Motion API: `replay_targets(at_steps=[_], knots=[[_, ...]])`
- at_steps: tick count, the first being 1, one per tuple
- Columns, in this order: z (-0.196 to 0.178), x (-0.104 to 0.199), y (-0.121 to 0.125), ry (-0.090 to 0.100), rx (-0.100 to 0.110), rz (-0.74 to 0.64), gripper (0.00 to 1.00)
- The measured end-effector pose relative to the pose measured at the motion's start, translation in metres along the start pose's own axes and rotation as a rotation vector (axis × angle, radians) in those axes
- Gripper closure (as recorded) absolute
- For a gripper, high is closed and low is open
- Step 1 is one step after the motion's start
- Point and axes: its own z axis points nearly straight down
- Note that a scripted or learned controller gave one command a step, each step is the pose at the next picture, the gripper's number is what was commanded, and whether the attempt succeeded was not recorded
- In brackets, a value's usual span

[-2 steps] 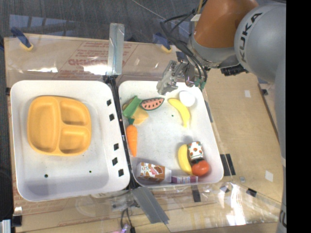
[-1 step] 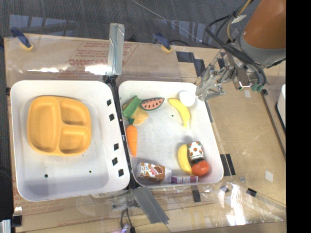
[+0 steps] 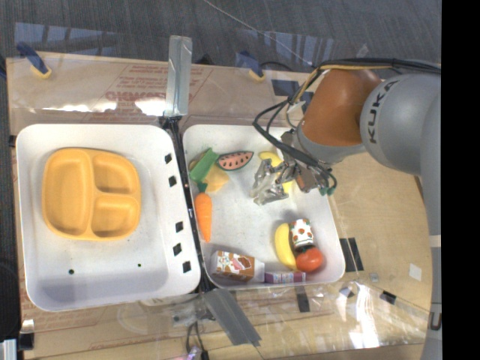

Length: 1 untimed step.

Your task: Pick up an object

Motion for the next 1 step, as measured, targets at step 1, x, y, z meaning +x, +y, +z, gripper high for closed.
replay_targets(at_steps=[1], knots=[[-0.1176, -0.0263, -0.0092, -0.019, 0.009, 0.296, 1.0]])
